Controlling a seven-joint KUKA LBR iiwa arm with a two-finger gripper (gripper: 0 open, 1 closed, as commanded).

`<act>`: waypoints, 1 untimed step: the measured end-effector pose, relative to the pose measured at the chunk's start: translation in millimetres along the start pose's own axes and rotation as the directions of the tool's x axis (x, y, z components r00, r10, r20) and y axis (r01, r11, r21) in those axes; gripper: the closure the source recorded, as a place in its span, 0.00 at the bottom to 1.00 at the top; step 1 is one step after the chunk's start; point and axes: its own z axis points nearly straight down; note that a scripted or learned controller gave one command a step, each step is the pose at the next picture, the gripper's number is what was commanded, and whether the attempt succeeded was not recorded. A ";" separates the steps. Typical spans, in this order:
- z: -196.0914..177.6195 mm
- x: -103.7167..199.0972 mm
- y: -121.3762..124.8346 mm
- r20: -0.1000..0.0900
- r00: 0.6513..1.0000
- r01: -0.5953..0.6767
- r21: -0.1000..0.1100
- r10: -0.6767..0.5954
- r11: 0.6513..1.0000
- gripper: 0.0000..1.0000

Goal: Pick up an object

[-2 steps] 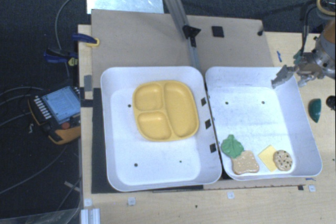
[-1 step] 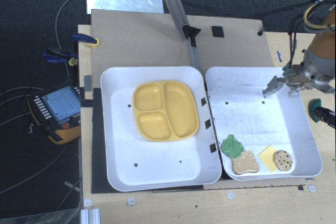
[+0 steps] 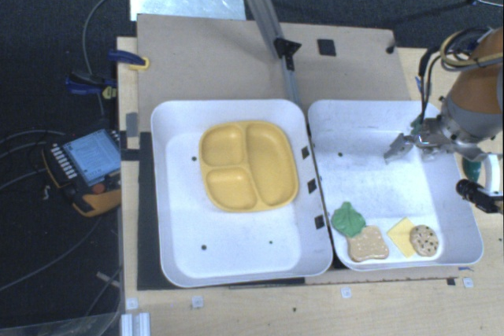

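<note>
Four small food pieces lie in a row along the near edge of the right bin (image 3: 370, 122): a green leafy piece (image 3: 347, 218) at the left, a tan bread-shaped slice (image 3: 368, 245) just beside it, a yellow cheese-like slice (image 3: 402, 235), and a speckled cookie (image 3: 424, 240) at the right (the last two are touching). Farther back over the same bin, near its right wall, hangs the hand (image 3: 403, 144) with nothing between its fingers, though how wide they stand I cannot tell. Left of it, the left bin (image 3: 177, 248) carries a yellow three-compartment plate (image 3: 248, 166) on the table (image 3: 236, 39).
</note>
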 end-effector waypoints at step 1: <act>46.7 -0.1 1.9 0.002 1.000 0.000 -0.006 0.000 1.000 0.00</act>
